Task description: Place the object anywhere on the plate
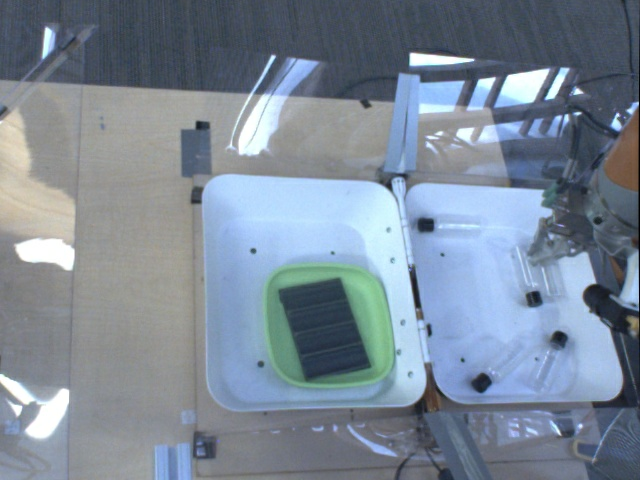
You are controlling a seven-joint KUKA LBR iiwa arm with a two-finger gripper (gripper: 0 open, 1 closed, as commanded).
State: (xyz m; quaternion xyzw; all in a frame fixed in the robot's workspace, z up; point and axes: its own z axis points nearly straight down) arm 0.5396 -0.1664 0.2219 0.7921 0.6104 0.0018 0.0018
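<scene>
A green plate [372,313] sits in the left bin [230,228] with a dark ribbed rectangular block [321,328] lying flat on it, near the plate's middle. In the right bin [470,268] lie four clear vials with black caps, one [448,226] near the back and three toward the front. The gripper [556,240] hangs over the right bin's far side; whether it is apart or together I cannot tell.
</scene>
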